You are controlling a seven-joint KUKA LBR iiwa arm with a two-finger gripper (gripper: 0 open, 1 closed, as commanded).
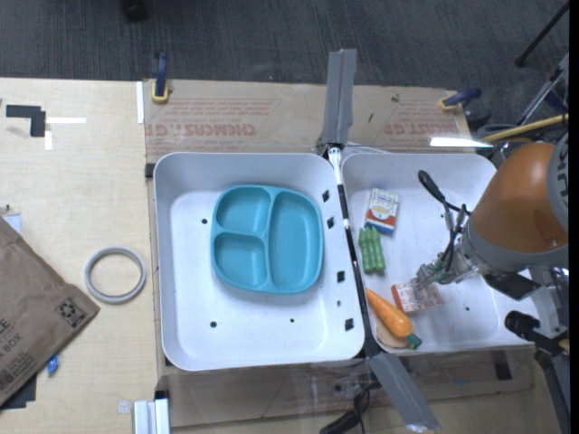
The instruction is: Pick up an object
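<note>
My arm reaches into the right bin [470, 328], gripper [432, 278] low. I can't tell its grip. It touches a red-and-white packet [414, 297].

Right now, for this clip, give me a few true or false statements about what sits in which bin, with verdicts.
1. The teal divided plastic plate lies in the left white bin. True.
2. The orange toy carrot lies on the plate. False: it lies in the right white bin, near its front left corner.
3. The grey tape ring lies on the bench, left of both bins. True.
4. The green toy vegetable sits in the left bin. False: right bin.
</note>
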